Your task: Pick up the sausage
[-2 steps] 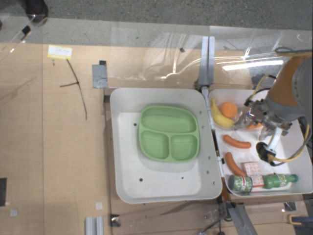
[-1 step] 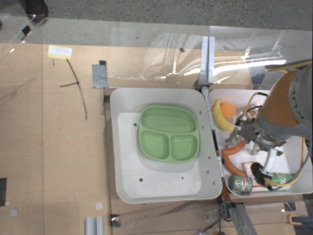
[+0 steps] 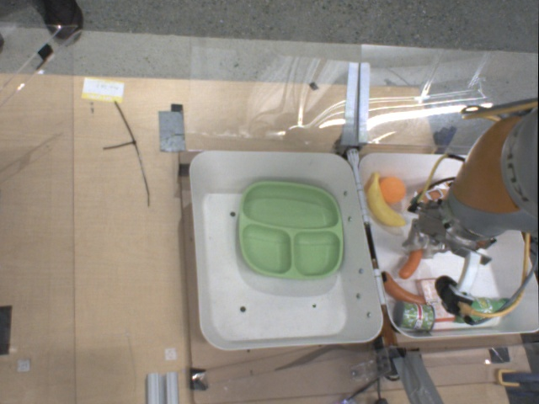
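In the right bin (image 3: 505, 331), a red-brown sausage (image 3: 403, 290) lies near the bin's left wall, slanting down to the right. A shorter orange-red piece (image 3: 410, 264) sits just above it. My gripper (image 3: 419, 242) hangs over the bin's middle left, right above that orange-red piece and a short way up from the sausage. The wrist hides the fingertips, so I cannot see whether anything is between them.
A yellow banana (image 3: 383, 207) and an orange (image 3: 392, 188) lie at the right bin's far left. A green can (image 3: 415, 316) and a green object (image 3: 486, 308) rest along its near wall. In the left bin (image 3: 210, 310) stands a green divided plate (image 3: 291, 229).
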